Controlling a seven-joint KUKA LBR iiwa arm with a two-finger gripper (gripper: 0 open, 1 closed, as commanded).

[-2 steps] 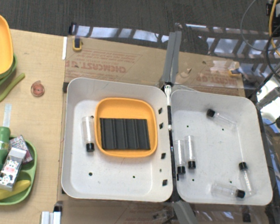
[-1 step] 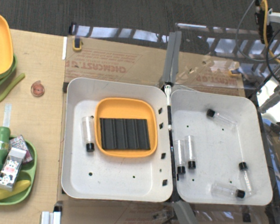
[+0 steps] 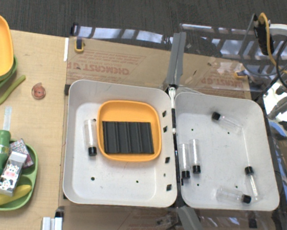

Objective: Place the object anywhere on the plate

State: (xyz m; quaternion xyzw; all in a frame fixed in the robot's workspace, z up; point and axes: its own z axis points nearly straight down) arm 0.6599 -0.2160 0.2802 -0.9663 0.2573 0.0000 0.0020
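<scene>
Item 1. Plate [image 3: 130, 109], orange, square with rounded corners, sits in the left bin [image 3: 74, 176]. A black ribbed pad [image 3: 128, 137] lies on it, probably to stop round items rolling off.

Item 2. Clear tube with a black cap [image 3: 89, 137], lying in the left bin just beside the plate's left edge, not on it. As the nearest candidate, it is judged to be the task's object, and placing is not yet done.

Item 3. Five similar capped tubes in the right bin [image 3: 270, 152]: one near the back [image 3: 221, 119], a pair side by side against the dividing wall [image 3: 190, 159], one toward the right wall [image 3: 251, 181], one at the front [image 3: 232, 196]. Their scatter suggests stock awaiting picking.

Item 4. Claw: whether apart or together cannot be told.

Item 5. Cardboard sheet [image 3: 215, 73] under the bins, likely protecting the bench. Its printing, upside down, appears to read CHEMCAST; the smaller lines are illegible.

Item 6. Green tray [image 3: 26, 191] at the left holds toy food, a green bottle [image 3: 1, 147] and small cartons; their labels are too small to read.
</scene>
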